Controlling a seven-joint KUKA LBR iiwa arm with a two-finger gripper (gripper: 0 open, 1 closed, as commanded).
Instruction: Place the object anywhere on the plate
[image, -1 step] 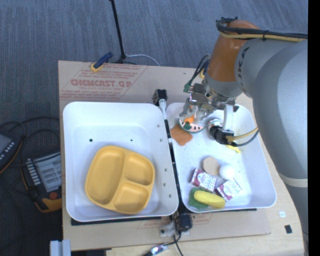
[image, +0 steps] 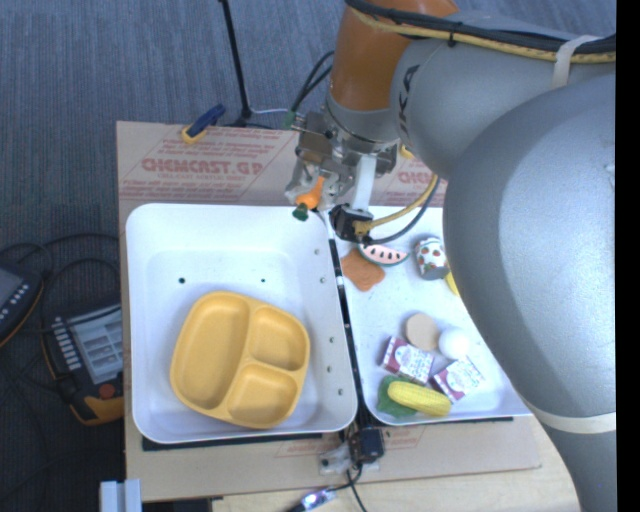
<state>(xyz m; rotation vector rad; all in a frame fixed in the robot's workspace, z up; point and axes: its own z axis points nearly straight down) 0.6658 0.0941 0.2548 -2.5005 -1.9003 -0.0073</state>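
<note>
Yellow plastic is seen in the three-part plate, which is set in the left bin, toward that bin's 6 o'clock side. At 1 o'clock from the plate, the gripper is hung over the far rim of the left bin, close to the wall shared with the right bin.

A small orange object with a green tip is seen just at the gripper's 8 o'clock side, well apart from the plate. Whether it is gripped cannot be told, and how far the gripper is open cannot be made out, the parts there being small and crowded.

In the right bin, an orange-brown piece and a pink-and-white piece are laid at 5 o'clock from the gripper. A tan disc, a white egg and two pink packets are laid nearer the camera. The right bin's 3 o'clock side is hidden by the grey arm.
</note>
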